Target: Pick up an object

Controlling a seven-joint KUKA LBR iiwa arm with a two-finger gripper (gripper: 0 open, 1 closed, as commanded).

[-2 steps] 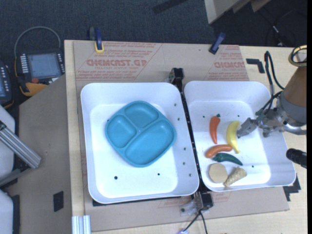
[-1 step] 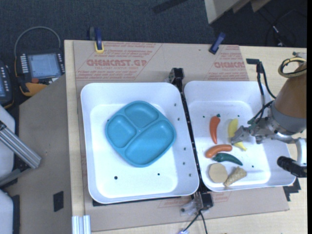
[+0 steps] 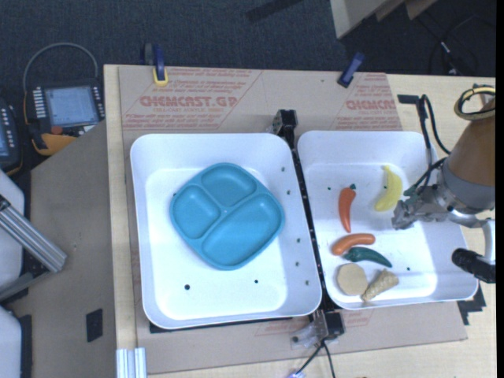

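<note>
End effector (image 3: 403, 213) beside banana (image 3: 388, 188); its fingertips too blurred to read.

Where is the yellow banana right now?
In the camera view, the banana lies in the right-hand bin, near its upper edge, right of the orange carrot and just left of the claw.

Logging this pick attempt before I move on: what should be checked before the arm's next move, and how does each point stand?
1. Targets present in the right bin: banana, carrot, sausage, green pepper, cookie, cone. Ok.
2. Gripper inside the right bin, beside the banana. Ok.
3. An object between its fingers: cannot tell.
4. Items spaced for a clean pick: sausage and green pepper touch, cookie and cone touch. Not ok.
5. Blue plate lies apart in the left bin. Ok.
</note>
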